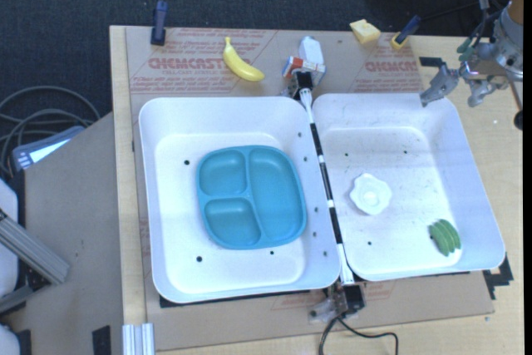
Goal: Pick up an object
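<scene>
Two shallow white bins sit side by side on the bench [125,179], and the scene reads from the left bin [162,129] across to the arm. That left bin holds a blue divided plate [251,197], lying flat near its middle with three compartments facing up; it looks stiff and smooth, and flat enough that only its raised rim would offer a hold. Behind the bins, on the bare cardboard, lie a yellow banana [241,64] and, further right, a small yellow wedge [364,31], both outside the bins. The right bin [465,137] carries the likelier targets: a white fried-egg toy [370,194] near its centre and a green ridged piece [445,236] close to the near right corner, well apart from each other. The egg seems light and thin, probably a slick plastic, so a pinch across its edge rather than its low dome would be the safer guess. The green piece appears small, light and narrow, suited to a pinch across its short width. At the far right, the tool [456,85] hangs over the back right corner of the right bin, its two fingers spread apart with nothing between them, well away from either object.
</scene>
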